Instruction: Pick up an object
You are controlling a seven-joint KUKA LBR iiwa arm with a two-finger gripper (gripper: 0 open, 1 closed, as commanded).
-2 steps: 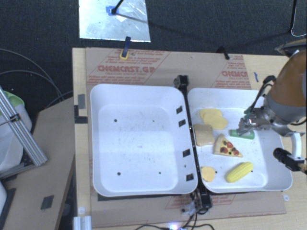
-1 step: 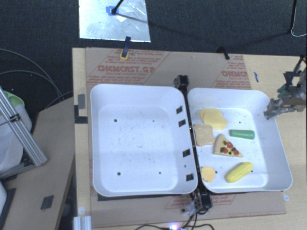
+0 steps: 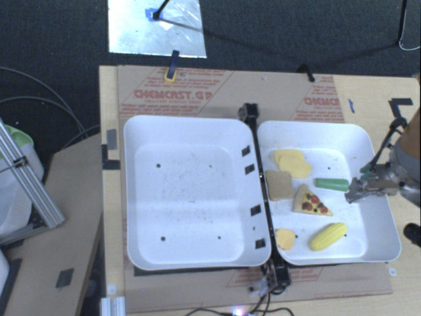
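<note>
1. Green piece (image 3: 331,184) lay flat in the right bin (image 3: 358,137), toward its right side, end pointing at the pincer (image 3: 355,193).
2. Pincer sat at that bin's right edge, just beside the green piece's right end; couldn't tell how far open it was, or whether it gripped anything.
3. Same bin also held: pizza slice (image 3: 311,202) just below-left of the green piece, corn cob (image 3: 327,236) near the front, yellow discs (image 3: 292,162) toward the back, tan slab (image 3: 279,184) by the left wall, small round yellow piece (image 3: 285,239) at front-left.
4. Left bin (image 3: 138,196) sat alongside, both on the table (image 3: 217,87).
</note>
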